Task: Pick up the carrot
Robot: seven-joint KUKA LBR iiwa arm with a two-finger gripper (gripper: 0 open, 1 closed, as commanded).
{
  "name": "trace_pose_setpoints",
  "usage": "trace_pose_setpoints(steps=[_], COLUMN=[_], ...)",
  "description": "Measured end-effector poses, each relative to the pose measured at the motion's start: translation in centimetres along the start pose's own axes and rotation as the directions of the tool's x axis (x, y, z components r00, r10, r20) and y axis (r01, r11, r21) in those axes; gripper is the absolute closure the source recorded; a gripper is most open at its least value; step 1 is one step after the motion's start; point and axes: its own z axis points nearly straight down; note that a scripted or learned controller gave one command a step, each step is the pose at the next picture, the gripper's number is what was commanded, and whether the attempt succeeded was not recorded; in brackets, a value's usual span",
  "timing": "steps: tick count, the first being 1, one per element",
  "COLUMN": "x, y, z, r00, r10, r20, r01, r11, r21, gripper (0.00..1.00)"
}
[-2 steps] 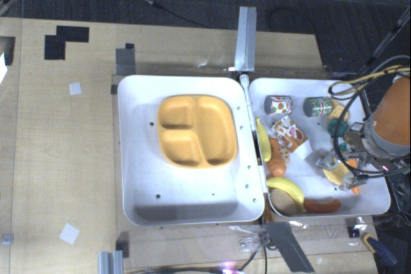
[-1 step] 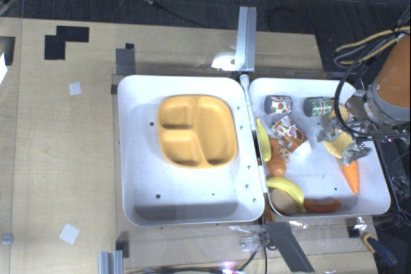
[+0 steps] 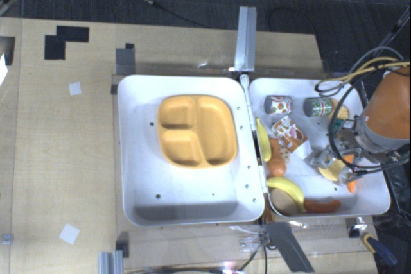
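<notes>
My gripper (image 3: 336, 162) hangs low over the right side of the right bin (image 3: 379, 205), below the grey wrist and its orange band. An orange tip that looks like the carrot (image 3: 350, 187) pokes out just below the gripper, and more orange shows among the gripper parts. The gripper body and cables hide the rest of the carrot. A pale yellow piece (image 3: 331, 171) lies right against the gripper's lower left. I cannot make out whether anything sits between the fingers.
The right bin also holds a banana (image 3: 286, 187), a brown sausage (image 3: 321, 205), an orange-brown oblong (image 3: 277, 162), a printed packet (image 3: 287, 132) and two small cans (image 3: 278, 104) (image 3: 318, 106). A yellow divided tray (image 3: 196, 130) lies in the left bin (image 3: 138, 202).
</notes>
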Motion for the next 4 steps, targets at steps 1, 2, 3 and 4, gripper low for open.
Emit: trace_pose_setpoints(steps=[1,2,3,4], x=[-2.8,-1.0,1.8,1.8], y=[3.6,1.7,3.3,3.3], z=[-8.5,-5.9,-0.1,-0.1], r00=[1.0,0.98,0.897,0.897], r10=[-0.023,-0.2,-0.443,-0.443], r20=[0.003,0.0,0.0,0.0], r01=[0.023,0.2,0.443,0.443], r11=[1.0,0.98,0.897,0.897], r21=[0.006,-0.002,0.002,0.003], gripper=[1.0,1.0,1.0,0.0])
